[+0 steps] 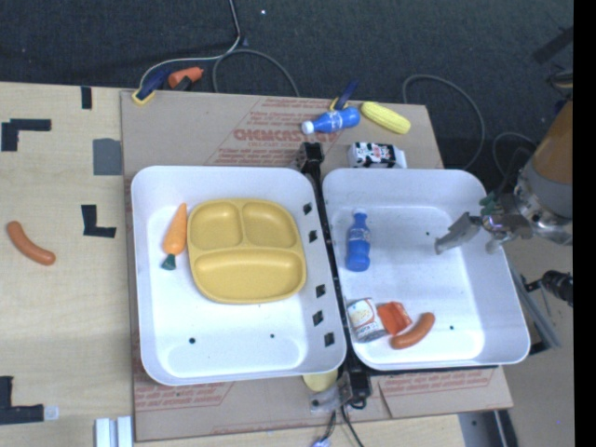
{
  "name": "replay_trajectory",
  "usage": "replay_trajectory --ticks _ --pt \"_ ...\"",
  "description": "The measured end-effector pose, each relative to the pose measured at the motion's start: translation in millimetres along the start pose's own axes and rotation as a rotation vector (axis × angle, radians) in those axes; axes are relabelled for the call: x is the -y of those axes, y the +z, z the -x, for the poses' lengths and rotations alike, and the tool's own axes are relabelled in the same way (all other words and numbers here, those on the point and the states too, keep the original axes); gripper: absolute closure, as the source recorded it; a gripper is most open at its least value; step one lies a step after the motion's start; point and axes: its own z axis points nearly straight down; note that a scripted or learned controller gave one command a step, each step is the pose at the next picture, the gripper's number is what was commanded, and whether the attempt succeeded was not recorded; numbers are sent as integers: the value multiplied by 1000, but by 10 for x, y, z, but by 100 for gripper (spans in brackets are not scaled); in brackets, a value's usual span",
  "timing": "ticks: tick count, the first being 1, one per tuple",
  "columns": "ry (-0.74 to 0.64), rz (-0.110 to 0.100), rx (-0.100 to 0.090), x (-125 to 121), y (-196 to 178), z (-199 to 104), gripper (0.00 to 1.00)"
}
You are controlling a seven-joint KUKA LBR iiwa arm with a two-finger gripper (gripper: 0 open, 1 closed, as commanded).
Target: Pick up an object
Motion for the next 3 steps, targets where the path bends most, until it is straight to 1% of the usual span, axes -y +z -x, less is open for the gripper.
replay_trajectory --ticks 1,2,3 --pt "-5 2 2 244 1295 -945 0" --pt "-5 11 2 -712 554 -950 0" --pt "0 3 2 -19 1266 -1045 0"
